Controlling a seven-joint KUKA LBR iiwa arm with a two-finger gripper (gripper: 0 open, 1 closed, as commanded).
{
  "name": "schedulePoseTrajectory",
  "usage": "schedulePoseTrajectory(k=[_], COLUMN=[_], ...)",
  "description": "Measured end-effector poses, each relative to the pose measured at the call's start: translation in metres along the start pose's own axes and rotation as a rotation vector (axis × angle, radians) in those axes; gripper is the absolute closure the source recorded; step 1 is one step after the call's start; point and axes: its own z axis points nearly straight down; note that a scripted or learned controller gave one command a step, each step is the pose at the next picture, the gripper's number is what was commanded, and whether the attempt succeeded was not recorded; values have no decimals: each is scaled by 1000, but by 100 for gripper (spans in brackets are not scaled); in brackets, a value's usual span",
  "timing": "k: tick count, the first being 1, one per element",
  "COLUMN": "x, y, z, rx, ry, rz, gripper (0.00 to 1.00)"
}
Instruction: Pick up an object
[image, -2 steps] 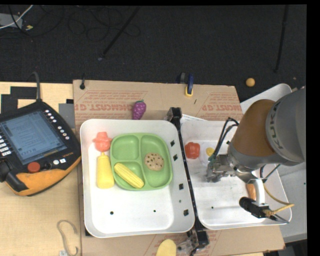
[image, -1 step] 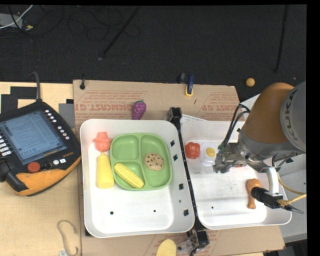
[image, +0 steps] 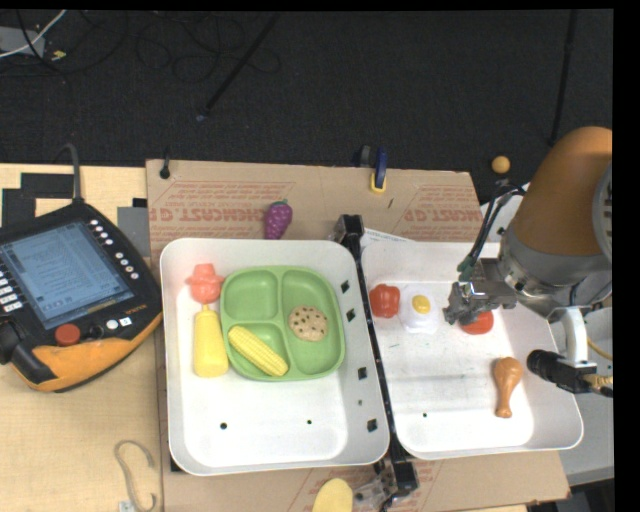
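In the right bin (image: 470, 430), my gripper (image: 465, 306) hangs low over a red round object (image: 481, 322), which shows partly beneath and to the right of it. Whether the gripper touches the object is hidden by the wrist. To the left of the gripper lie a white piece with a yellow centre (image: 420, 306) and a red pepper (image: 384, 299). A brown chicken drumstick (image: 506, 383) lies toward the bin's front right.
The left bin (image: 260, 430) holds a green divided plate (image: 258, 298) with a cookie (image: 308, 322) and corn (image: 258, 350), plus a yellow bottle (image: 208, 342) and a pink toy (image: 204, 284). Purple grapes (image: 278, 218) sit behind the bins. A teach pendant (image: 70, 290) lies at left.
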Motion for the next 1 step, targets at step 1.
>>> schedulePoseTrajectory(k=[1], x=[-1], y=[0], z=[-4], rx=[5], ry=[1], rz=[1], gripper=[100])
